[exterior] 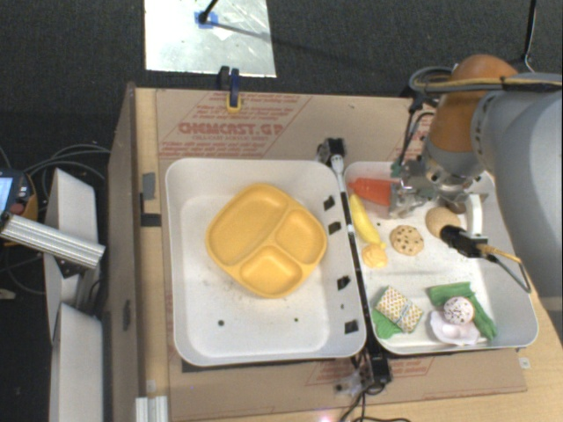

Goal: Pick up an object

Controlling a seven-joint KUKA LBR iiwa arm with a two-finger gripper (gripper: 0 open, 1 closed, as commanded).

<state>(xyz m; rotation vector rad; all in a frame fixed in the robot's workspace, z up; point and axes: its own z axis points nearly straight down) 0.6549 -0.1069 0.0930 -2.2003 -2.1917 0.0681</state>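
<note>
Reaching into the right white bin (526,316), my gripper (406,196) sits beside the orange-red carrot-shaped toy (373,191); grip state unclear.

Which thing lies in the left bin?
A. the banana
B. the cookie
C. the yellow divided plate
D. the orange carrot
C: the yellow divided plate lies alone in the left bin, while the banana, the cookie and the carrot all lie in the right bin.
</note>
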